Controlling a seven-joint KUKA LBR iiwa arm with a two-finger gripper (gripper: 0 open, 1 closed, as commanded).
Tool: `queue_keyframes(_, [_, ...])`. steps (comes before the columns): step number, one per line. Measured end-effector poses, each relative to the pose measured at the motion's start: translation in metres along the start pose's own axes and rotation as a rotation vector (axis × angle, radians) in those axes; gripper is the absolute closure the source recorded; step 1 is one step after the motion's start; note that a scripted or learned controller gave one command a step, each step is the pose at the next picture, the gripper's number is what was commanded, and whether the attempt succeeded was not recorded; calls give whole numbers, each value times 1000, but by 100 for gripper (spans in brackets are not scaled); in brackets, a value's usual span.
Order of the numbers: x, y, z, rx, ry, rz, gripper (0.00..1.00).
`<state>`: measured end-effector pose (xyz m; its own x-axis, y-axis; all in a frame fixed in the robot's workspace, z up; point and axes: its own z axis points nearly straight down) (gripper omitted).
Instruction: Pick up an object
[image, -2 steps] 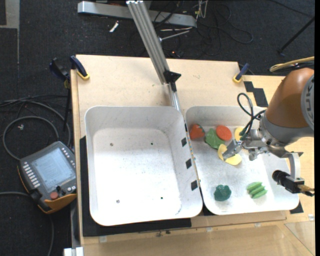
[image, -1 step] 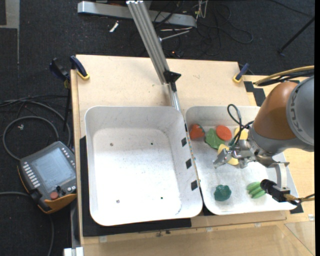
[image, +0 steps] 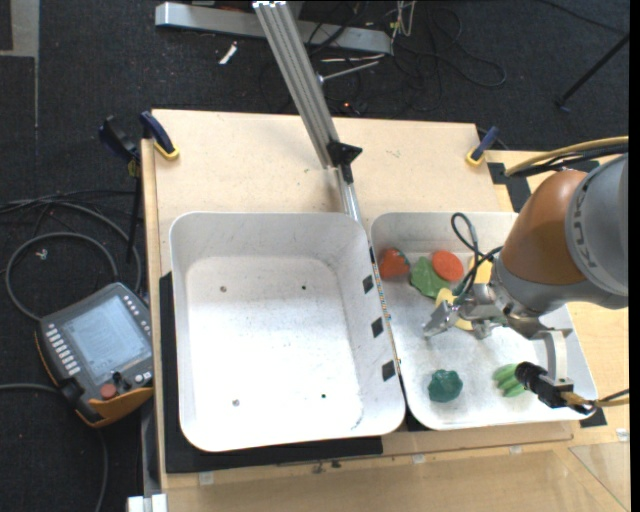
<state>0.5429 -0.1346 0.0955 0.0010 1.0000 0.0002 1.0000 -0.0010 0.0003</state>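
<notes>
Gripper (image: 441, 322) sitting low in right bin (image: 560, 420), finger state unreadable. Dark green lumpy object (image: 445, 385) lying just below it, near front rim; open floor surrounding it.

No legible text, label, brand or number appears. The screen of the teach pendant (image: 97, 345) beside the worktop (image: 250, 165) is too blurred to read.
</notes>
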Motion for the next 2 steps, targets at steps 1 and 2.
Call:
queue_keyframes(1, [0,1,-11,-2,0,0,100])
queue_keyframes(2, [3,-7,-59,-5,-1,-3,100])
